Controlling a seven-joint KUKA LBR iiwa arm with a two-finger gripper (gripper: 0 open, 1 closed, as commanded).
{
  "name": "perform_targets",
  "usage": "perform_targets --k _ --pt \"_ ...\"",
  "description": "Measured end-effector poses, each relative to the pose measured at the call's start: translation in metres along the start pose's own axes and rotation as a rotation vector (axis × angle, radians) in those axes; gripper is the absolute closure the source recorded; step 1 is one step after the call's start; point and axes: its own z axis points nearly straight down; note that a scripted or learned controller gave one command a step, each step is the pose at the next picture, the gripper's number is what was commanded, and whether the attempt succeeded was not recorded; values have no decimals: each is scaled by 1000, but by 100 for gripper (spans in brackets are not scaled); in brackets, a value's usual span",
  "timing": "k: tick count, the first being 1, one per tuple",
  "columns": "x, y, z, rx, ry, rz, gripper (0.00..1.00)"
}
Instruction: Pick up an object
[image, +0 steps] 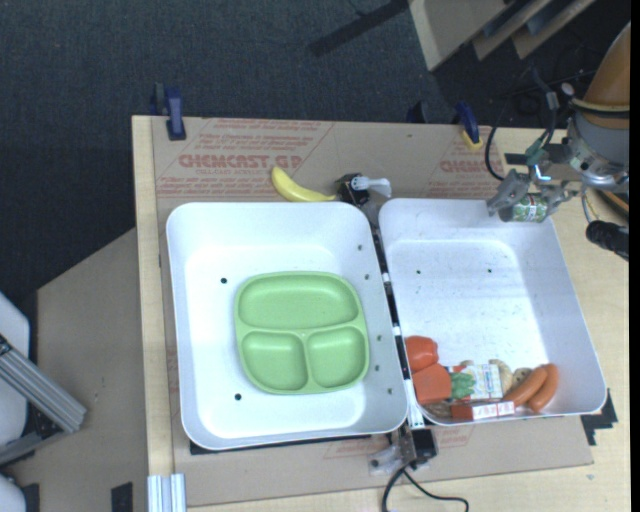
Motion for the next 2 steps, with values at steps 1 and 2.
perform_targets --k 1,2 --pt "0 0 0 0 0 0 0" --pt "0 0 0 0 0 0 0"
